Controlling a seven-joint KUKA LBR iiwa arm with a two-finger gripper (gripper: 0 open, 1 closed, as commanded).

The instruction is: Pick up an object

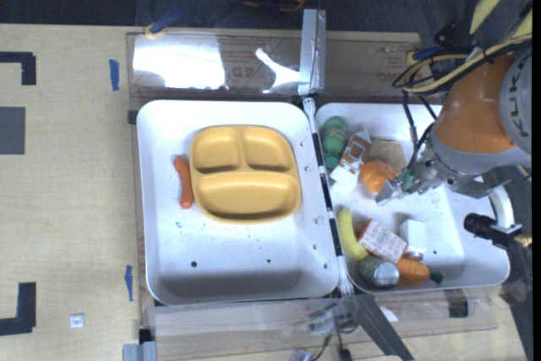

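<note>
The right bin (482, 254) holds several small things: an orange fruit (373, 174), a green round object (334, 136), a brown and white packet (356, 150), a yellow banana (349, 234), a red and white packet (387, 242), a dark can (379, 273), a carrot (412, 270) and a white block (415, 231). My gripper (396, 187) reaches in from the right and sits low in this bin, right beside the orange fruit at its lower right edge. Whether it touches the fruit is unclear.
The left bin (161, 258) carries a yellow divided plate (245, 172) and an orange sausage-shaped toy (183, 182) to its left. A metal divider (325, 190) separates the bins. Cables (423, 68) hang behind the arm's orange band (478, 118).
</note>
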